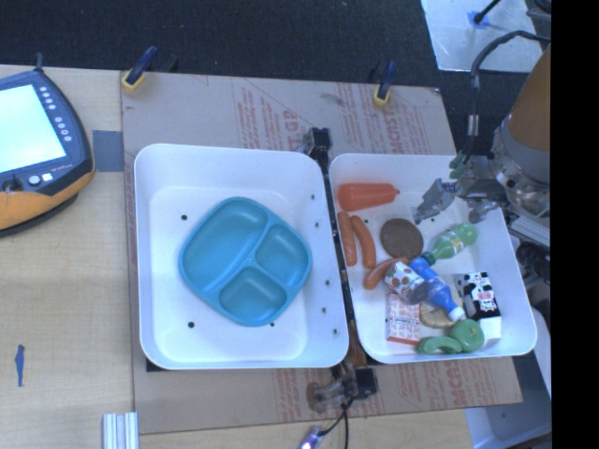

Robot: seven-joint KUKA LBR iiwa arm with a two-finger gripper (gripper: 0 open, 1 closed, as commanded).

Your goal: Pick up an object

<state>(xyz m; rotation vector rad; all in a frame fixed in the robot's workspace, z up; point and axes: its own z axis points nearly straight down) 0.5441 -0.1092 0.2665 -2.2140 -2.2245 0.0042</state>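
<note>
Camera view, from above the bench: the gripper (456, 197) hangs spread wide over the upper right of the right bin (517, 342), nothing between its fingers. Just below it lie the green bottle (451, 242) and brown disc (401, 237), with a carrot (367, 195), sausages (357, 238) and blue bottle (433, 285) nearby. By this frame the pick looks not yet made; the left bin (150, 251) holds a blue tray (245, 260).

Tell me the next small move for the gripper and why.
Probably lower the gripper toward the green bottle, just below it in the right bin. The gripper hovers above the bin's upper part with nothing between its fingers, and the bottle lies fairly apart from the crowded items.
</note>
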